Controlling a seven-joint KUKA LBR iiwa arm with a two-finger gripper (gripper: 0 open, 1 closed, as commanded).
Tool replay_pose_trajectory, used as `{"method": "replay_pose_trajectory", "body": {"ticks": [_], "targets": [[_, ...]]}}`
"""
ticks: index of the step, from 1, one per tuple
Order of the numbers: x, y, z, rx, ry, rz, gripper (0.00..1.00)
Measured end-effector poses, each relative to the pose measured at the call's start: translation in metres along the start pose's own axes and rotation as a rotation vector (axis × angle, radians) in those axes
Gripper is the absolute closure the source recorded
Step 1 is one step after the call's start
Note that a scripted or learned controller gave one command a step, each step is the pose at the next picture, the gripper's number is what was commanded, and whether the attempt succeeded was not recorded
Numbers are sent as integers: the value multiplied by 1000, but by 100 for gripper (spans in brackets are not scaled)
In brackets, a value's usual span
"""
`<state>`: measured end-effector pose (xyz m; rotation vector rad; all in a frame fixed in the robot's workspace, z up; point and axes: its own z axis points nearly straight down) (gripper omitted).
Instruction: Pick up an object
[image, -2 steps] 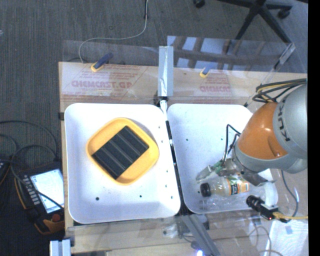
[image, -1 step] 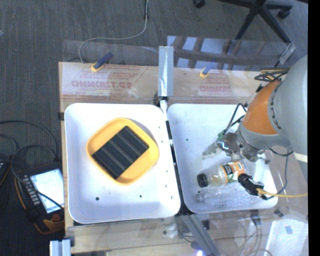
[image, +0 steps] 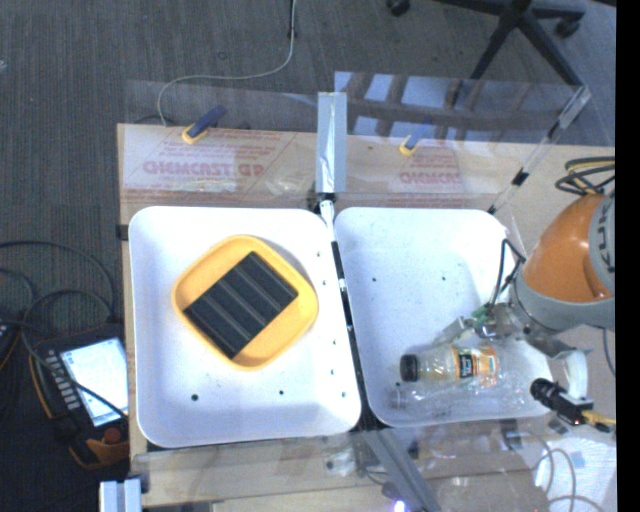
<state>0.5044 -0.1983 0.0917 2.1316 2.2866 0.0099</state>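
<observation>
Two white bins sit side by side on the table (image: 150, 160), touching along the middle line. I count one thing in each.

Going from the left, the left bin (image: 160, 400) holds one yellow dish (image: 200, 275) with rounded corners and a dark, ribbed rectangular panel in its middle. It lies flat, turned at an angle, a little above the centre of the bin, and apart from all the walls.

After it, the right bin (image: 420, 250) holds one clear plastic bottle (image: 455, 367). It lies on its side close to the front wall, with the black cap to the left and an orange and dark label around the body. Because the bottle is transparent, its outline is hard to follow against the white floor, and some clear crinkled plastic seems to be just under it, but I am not sure.

At the right, the one arm (image: 570, 265) comes in; its orange part is cut off by the edge. The pincer (image: 487, 322) is just above the bottle, near its right end. It is small and partly hidden under the wrist, so I cannot tell if it is spread or pressed together, or if it touches the bottle.
</observation>
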Motion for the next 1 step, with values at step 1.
{"method": "replay_pose_trajectory", "body": {"ticks": [1], "targets": [[80, -8, -1, -6, -3, -76, 0]]}}
